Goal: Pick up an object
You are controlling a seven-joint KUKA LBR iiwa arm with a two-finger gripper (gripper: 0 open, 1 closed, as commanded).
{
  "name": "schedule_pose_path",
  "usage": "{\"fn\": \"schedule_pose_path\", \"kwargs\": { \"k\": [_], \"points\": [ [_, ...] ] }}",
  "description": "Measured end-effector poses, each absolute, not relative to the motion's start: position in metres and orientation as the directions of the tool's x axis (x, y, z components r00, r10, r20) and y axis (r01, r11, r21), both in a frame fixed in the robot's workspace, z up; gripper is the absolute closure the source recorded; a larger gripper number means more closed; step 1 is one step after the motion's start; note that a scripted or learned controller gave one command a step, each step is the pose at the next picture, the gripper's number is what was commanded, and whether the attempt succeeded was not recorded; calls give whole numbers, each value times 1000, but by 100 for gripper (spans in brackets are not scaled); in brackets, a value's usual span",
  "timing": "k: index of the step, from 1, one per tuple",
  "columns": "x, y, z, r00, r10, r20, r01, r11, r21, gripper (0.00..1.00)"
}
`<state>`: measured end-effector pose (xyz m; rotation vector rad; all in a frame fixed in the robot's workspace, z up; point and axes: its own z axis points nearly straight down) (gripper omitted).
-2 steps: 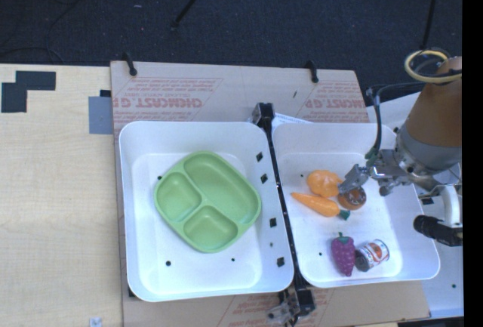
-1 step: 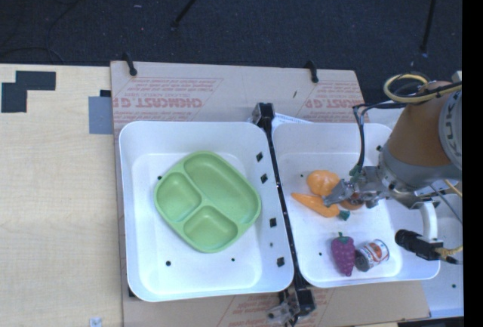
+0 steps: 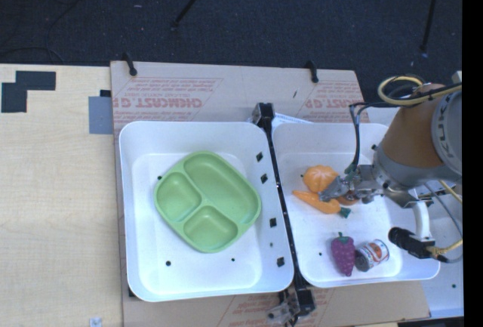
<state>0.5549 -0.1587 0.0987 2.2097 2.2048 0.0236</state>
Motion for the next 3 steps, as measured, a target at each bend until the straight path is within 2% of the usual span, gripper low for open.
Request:
{"fn": "schedule_pose_path", "kwargs": {
  "k": [1,2,3],
  "points": [
    [557,-158,110,5,1000,-2,999,-5,32,100],
    [560,-164,154,-1,1000,-1,1000,1,1,100],
    [570,-163,211,-2,1000,-1,1000,2,4,100]
  ]
}}
